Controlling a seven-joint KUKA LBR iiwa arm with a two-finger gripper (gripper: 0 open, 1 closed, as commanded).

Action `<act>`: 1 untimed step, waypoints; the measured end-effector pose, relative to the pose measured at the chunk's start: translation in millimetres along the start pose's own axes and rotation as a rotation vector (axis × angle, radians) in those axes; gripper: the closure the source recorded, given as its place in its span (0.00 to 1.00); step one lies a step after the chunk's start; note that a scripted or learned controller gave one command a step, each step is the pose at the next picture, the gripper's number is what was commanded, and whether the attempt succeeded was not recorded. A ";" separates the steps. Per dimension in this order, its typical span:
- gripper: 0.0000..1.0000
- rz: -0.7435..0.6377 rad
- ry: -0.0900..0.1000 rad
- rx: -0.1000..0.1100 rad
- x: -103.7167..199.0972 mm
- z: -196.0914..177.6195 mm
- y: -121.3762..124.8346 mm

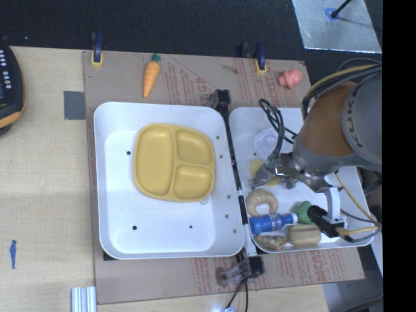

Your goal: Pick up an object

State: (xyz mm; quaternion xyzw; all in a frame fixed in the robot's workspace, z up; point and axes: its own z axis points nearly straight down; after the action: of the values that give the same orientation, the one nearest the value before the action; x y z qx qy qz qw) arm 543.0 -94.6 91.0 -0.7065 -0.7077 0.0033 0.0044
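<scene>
Leftmost, a dark handheld device lies at the edge of the counter, with a grey square patch just right of it. A brown board carries both bins. On the board above the left bin lies a toy carrot. The left bin holds a yellow divided plate, flat and a little above the bin's middle. The right bin sits just beside it, their rims touching. In its lower part lie a beige ring-shaped piece, a blue bottle on its side, a green item and a tan oblong piece near the bottom rim, all close together. A pink toy rests on the board above this bin. The arm reaches over the right bin, and its pincer hangs low over the bin's middle, just above the ring-shaped piece; whether its fingers are apart or closed cannot be told, and nothing is seen between them.
</scene>
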 end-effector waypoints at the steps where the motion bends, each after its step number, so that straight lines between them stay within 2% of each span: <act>1: 0.00 -0.003 -0.002 -0.013 -1.7 -1.9 50.5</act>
State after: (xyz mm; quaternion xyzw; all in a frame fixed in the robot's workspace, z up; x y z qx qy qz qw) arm 593.5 -96.2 92.3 -0.7054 -0.7088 -0.0004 -0.0009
